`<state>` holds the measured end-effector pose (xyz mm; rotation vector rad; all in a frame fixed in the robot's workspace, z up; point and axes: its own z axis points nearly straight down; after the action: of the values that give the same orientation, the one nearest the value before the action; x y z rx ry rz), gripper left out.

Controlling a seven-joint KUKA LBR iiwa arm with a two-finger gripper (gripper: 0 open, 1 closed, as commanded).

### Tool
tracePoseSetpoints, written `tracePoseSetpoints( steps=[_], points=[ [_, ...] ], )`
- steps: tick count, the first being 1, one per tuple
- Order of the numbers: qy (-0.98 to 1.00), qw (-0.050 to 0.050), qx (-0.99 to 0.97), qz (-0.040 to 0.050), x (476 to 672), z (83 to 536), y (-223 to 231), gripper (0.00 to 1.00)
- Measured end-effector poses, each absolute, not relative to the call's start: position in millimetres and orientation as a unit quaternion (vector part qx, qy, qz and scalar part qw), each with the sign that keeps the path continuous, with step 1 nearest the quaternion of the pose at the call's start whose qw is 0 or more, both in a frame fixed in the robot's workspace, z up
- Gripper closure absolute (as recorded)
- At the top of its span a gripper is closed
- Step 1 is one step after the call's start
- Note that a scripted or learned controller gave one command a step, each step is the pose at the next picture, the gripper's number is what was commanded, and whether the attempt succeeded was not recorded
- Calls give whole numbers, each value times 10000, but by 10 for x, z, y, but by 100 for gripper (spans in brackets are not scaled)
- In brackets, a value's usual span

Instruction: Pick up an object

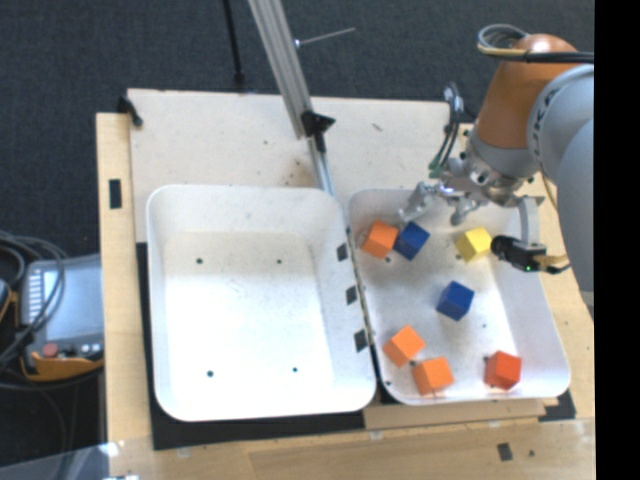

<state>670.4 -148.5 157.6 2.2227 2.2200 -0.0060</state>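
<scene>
Cubes fill the right bin point(540, 313): 4 orange, 2 blue, 1 yellow point(473, 243). The yellow cube sits skewed to the rim, with no long axis, just below the gripper point(445, 205), whose opening I cannot tell.

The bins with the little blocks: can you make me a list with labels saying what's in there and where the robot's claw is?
left bin: shallow white plastic bin, a few dark specks on its floor
right bin: shallow white plastic bin, holds seven cubes
orange cubes: four; one near the top left, two at the bottom, one at the bottom right
blue cubes: two; one touching the top orange cube, one in the middle
yellow cube: one, near the top right
claw: above the right bin's top edge, holding nothing
</scene>
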Motion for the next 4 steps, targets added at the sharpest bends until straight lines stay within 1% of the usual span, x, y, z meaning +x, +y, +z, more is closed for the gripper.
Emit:
tracePoseSetpoints(
  steps=[1,2,3,4],
  points=[
    [7075,78,7066,47,6721,1248,-1442,0],
    [7067,81,7074,67,6731,1355,-1444,100],
    [7085,34,7057,24,6798,1960,-1380,100],
    [7089,19,7053,12,6779,2408,-1334,100]
  ],
)
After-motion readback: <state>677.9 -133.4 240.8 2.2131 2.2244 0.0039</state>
